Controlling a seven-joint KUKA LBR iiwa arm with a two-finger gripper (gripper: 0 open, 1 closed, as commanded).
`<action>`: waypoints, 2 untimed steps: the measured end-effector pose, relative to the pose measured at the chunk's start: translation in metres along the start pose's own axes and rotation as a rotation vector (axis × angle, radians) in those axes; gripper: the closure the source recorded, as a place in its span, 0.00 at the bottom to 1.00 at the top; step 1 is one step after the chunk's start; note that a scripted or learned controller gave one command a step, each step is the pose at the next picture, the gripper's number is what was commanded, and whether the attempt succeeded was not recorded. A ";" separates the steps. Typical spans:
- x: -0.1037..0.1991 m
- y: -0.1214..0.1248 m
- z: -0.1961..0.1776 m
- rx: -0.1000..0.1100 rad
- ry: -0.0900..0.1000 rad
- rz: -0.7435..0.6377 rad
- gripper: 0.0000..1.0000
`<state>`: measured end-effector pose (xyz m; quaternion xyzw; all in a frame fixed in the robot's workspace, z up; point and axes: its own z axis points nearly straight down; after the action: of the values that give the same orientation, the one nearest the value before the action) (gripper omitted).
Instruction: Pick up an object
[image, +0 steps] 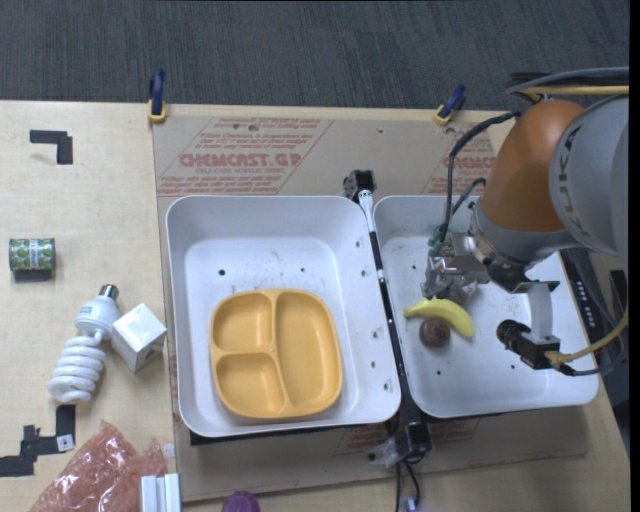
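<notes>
A yellow banana lies in the left half of the right bin. A small brown round object sits against its near side. My gripper hangs directly over the banana's far edge, with the grey arm and its orange band reaching in from the right. The gripper's metal body hides its tips from above, and I see nothing lifted off the bin floor.
The left bin holds a yellow divided plate. On the bench to the left lie a spiral light bulb, a white cube, a green can and a red mesh bag. Cables trail off the arm at the right.
</notes>
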<state>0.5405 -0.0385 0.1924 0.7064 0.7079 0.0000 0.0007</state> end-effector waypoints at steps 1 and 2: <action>0.000 0.000 0.000 0.000 0.000 0.000 0.00; -0.071 -0.057 0.100 0.001 0.001 0.004 0.00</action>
<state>0.4838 -0.1100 0.0920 0.7077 0.7065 -0.0002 -0.0001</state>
